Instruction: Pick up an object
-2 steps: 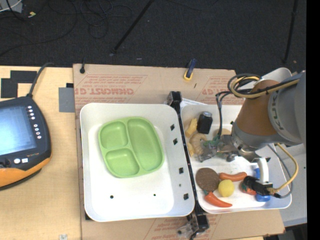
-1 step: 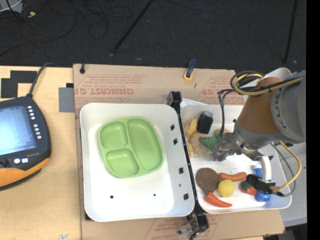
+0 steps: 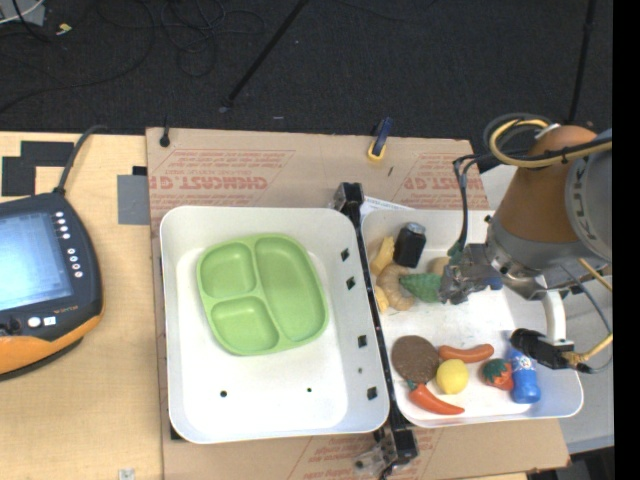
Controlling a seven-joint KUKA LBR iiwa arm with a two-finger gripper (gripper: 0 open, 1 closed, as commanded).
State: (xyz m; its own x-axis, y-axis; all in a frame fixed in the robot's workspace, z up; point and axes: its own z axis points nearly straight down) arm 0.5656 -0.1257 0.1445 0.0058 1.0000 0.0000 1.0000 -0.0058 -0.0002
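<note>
The right bin (image 3: pixel 560 398) holds several toy foods. A green leafy piece (image 3: pixel 422 286) lies mid-bin, with a black can (image 3: pixel 409 245) and a yellow piece (image 3: pixel 383 256) behind it. At the front lie a brown disc (image 3: pixel 415 357), an orange sausage (image 3: pixel 466 352), a yellow lemon (image 3: pixel 452 376), a red pepper (image 3: pixel 436 399), a red-green berry (image 3: pixel 494 372) and a blue bottle (image 3: pixel 524 380). My gripper (image 3: pixel 460 282) is low inside this bin, right beside the green piece's right end. Its tips blur into the clutter.
The left bin (image 3: pixel 190 388) carries a green divided plate (image 3: pixel 262 293). A black divider (image 3: pixel 362 298) runs between the bins. A teach pendant (image 3: pixel 40 278) lies at the far left, and a blue-yellow clamp (image 3: pixel 379 140) sits on the cardboard behind the bins. Cables hang off the arm's wrist (image 3: pixel 545 228).
</note>
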